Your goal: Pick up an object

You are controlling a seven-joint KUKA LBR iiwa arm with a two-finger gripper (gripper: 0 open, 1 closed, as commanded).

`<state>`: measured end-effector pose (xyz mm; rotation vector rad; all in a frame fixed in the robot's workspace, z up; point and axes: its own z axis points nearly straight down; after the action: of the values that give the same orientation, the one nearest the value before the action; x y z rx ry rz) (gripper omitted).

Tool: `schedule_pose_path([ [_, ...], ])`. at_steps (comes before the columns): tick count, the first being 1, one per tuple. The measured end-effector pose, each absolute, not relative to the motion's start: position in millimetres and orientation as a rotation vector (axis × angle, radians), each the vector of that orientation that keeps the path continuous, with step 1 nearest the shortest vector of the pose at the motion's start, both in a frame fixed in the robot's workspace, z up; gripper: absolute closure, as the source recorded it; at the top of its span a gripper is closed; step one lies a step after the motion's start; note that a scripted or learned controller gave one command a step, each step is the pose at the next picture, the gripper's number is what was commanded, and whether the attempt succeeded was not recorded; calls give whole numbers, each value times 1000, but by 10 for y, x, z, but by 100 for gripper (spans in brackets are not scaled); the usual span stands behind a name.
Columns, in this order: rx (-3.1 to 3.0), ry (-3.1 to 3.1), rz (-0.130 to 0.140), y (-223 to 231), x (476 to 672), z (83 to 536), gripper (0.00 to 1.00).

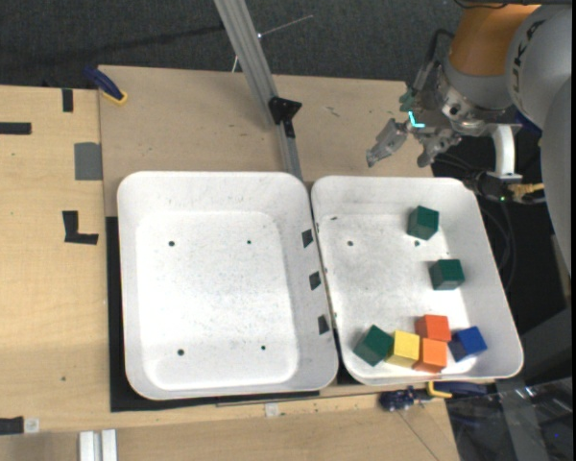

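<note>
The right bin (pixel 365 257) is the landmark here: the left bin (pixel 211 286) lies touching its left edge, and the arm (pixel 518 46) hangs above the bench just past its far right corner. The gripper (pixel 410 145) sits beyond the bin's far rim, over bare bench, with its two fingers spread apart and nothing between them. All the blocks lie inside the right bin. Two dark green cubes stand alone: one (pixel 423 222) near the far right part of the floor, another (pixel 446 274) nearer the middle of the right wall, well apart from each other. The rest crowd the near right corner: a green block (pixel 372 344), a yellow block (pixel 405 346) touching it, two orange blocks (pixel 432 340) pressed against the yellow, and a blue block (pixel 468 341) at the wall. The step in hand appears to be the approach, with no object yet chosen. To do it well, I judge the far green cube the best target, since it is nearest the gripper and has free floor on all sides for the fingers. The gripper should come down centred over it, fingers aligned with two flat faces, and close only once they straddle the cube. The clustered corner risks a jammed or glancing grasp.
</note>
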<state>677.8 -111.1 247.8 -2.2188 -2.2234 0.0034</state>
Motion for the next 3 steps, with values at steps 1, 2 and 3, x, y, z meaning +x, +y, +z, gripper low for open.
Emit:
schedule_pose_path([
  [1,-2217,-2221,7,-1045,6777,2022,0],
  [2,-2217,-2219,9,-1094,6675,1470,0],
  [3,-2216,-2220,10,-1085,6655,922,0],
])
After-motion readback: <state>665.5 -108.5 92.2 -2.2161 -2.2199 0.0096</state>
